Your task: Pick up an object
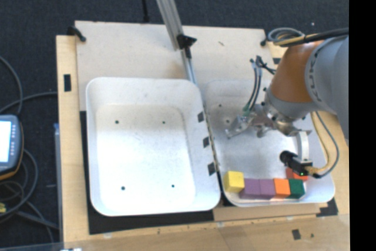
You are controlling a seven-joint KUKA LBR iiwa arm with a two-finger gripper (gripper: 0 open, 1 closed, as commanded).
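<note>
A row of blocks lies along the front wall of the right bin (220,97): a yellow block (235,180), a purple block (259,187), an orange block (282,186) and a green block (297,188). A bit of red (292,173) peeks out behind the orange one. My gripper (238,125) hangs over the middle left of the right bin, well behind the yellow block and apart from the row. The grey wrist with its orange band (294,73) covers the bin's back right part.
The left bin (94,97) sits beside the right one, their walls nearly touching. A slanted aluminium rail (167,3) rises from the bench behind the bins. Cables (320,144) loop off the wrist over the right bin's right side.
</note>
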